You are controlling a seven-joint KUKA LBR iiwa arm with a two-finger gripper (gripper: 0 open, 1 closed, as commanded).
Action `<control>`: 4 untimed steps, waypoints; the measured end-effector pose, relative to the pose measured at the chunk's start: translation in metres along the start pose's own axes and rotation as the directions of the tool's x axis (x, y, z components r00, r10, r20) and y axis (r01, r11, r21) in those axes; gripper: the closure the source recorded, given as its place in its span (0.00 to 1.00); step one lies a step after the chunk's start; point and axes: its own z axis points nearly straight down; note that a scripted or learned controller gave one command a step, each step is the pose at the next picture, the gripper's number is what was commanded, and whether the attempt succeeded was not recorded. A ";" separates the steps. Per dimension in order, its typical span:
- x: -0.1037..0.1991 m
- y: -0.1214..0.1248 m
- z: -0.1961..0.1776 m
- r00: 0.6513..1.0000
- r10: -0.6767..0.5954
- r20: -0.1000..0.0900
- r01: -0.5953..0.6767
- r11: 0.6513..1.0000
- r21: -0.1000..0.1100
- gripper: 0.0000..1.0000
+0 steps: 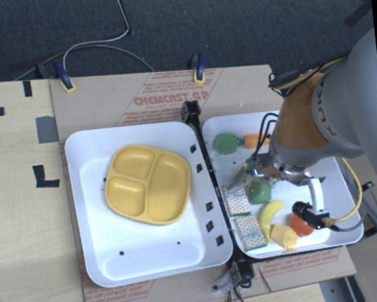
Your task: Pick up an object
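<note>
Grey arm (333,110) reaches into right bin (347,240). Gripper (257,173) low over green round toy (259,191); whether it grips toy, cannot tell. Banana (270,212), red piece (300,225), two patterned packets (238,203) nearby. Yellow divided plate (147,183) in left bin (98,245).

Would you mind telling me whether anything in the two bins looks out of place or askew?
Nothing looks spilled or damaged. The yellow divided plate lies flat but turned at an angle in the left bin, and the toy foods sit loosely clustered in the right bin.
</note>
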 end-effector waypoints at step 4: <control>-0.020 0.110 0.006 1.000 0.005 -0.003 -0.005 1.000 0.028 0.00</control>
